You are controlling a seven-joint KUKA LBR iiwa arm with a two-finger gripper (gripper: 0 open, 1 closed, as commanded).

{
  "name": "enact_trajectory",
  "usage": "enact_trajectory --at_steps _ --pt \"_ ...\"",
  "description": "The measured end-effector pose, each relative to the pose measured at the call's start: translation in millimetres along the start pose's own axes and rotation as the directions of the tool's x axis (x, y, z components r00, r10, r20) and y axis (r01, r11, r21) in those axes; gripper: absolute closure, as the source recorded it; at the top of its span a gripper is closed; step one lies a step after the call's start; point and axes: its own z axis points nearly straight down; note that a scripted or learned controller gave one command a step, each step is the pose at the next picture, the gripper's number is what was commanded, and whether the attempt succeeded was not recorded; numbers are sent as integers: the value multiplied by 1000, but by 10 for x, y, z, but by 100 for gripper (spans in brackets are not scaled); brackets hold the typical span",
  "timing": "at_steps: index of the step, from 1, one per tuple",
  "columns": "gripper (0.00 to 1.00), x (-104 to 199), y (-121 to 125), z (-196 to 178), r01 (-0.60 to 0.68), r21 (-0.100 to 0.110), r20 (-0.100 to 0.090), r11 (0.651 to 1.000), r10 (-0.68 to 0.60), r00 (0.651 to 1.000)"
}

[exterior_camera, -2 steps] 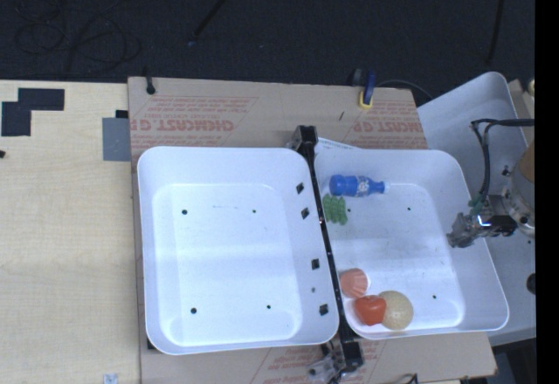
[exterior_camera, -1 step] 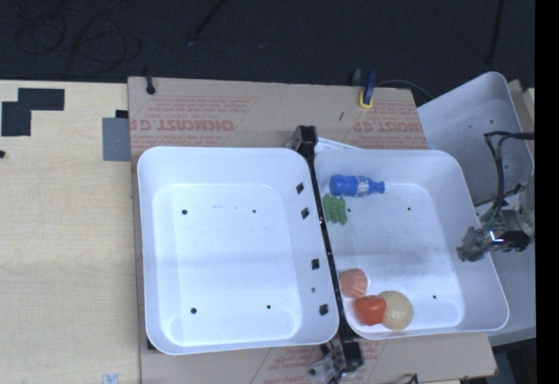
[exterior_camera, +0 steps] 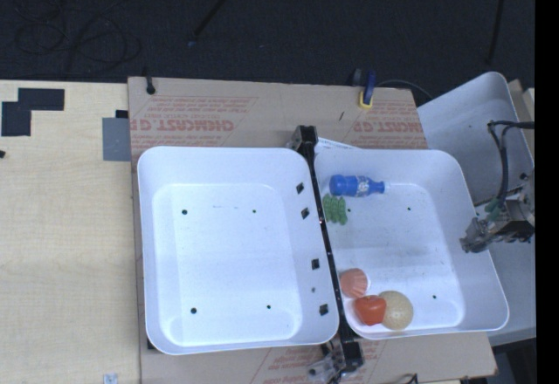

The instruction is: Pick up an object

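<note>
A small blue bottle (exterior_camera: pixel 355 187) lies on its side near the far wall of the right-hand bin (exterior_camera: pixel 437 166), its long axis running across the bin, with the narrower cap end pointing toward the arm's side. Just below it, against the divider, sits a green clump (exterior_camera: pixel 335 209); in the near corner, three round pieces cluster together: a pale orange one (exterior_camera: pixel 353 282), a red one (exterior_camera: pixel 370 310) and a cream ball (exterior_camera: pixel 397 310), the last two touching. The gripper (exterior_camera: pixel 486 234) sits at the bin's right rim, well apart from every object, so the pick appears to be at the approach stage, nothing grasped. From this angle the tool is small and dark; its spread cannot be made out. Next move: travel in over the bin, align across the chosen object's narrow width, then descend.
</note>
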Motion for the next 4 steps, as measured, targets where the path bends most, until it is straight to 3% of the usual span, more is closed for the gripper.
enact_trajectory --at_steps 4 --pt "100 7 -77 24 -4 2 -1 1000 4 1000"
